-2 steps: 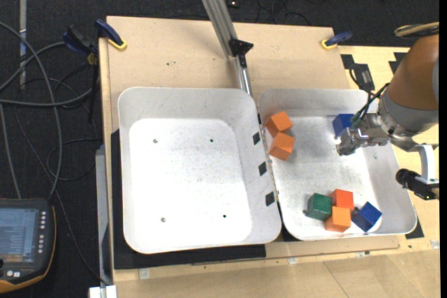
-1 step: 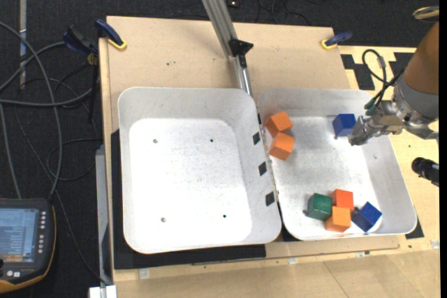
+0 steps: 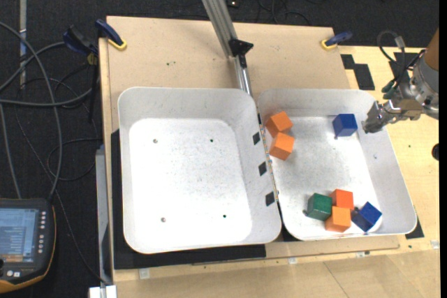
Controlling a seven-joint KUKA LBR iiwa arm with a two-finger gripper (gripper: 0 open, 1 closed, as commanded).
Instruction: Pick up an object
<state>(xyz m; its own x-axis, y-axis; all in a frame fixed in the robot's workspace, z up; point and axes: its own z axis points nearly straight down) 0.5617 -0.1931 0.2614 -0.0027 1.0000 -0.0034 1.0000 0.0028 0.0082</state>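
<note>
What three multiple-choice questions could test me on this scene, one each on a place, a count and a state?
1. Which bin holds the blocks?
A. left bin
B. right bin
C. both

2. How many blue blocks are there?
A. one
B. two
C. three

3. Where is the gripper?
A. at the right bin's right rim, beside the upper blue block
B. over the left bin
C. over the green block

Answers: 1 B, all blocks lie there. 2 B, the upper one plus the lower blue block. 3 A, it sits at that rim.
</note>
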